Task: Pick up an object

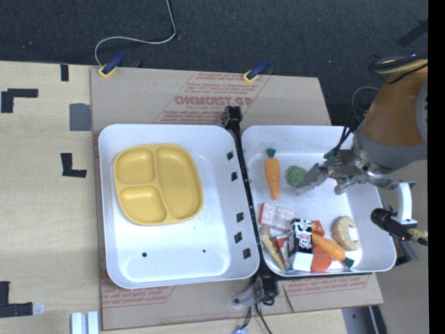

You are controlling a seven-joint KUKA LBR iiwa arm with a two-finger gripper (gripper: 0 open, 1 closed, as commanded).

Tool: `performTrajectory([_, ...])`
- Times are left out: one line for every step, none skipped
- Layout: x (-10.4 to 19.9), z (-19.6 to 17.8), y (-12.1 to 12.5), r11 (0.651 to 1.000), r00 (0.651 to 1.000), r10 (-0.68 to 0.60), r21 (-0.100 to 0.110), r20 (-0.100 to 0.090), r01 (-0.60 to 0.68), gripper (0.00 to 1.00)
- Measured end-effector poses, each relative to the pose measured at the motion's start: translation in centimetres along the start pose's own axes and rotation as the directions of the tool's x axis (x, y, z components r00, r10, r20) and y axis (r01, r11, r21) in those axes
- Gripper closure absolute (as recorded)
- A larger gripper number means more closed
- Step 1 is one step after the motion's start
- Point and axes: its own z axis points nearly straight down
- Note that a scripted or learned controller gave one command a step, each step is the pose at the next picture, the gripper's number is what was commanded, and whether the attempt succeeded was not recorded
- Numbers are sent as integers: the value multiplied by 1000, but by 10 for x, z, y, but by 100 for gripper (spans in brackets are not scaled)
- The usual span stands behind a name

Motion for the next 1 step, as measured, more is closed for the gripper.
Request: performTrajectory([71, 23, 80, 1000, 1000, -1, -1, 0, 1, 0])
